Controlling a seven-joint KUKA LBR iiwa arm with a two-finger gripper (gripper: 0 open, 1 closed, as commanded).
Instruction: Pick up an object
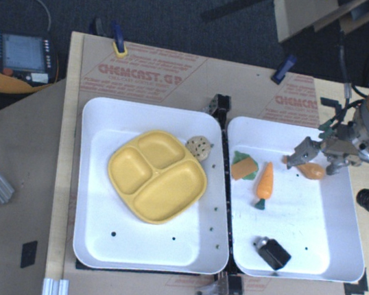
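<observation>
I see the carrot (265, 182) lying in the right bin (334, 257), long axis running near to far, green stem end toward me. It is orange and tapered. Just left sits a sandwich piece (244, 167); a black block (272, 253) lies nearer me. An orange lump (312, 171) sits under the gripper (318, 160), whose fingers look spread, gripping nothing. The left bin (88, 232) has a yellow tray (157, 175) and cookie (199, 146).
</observation>
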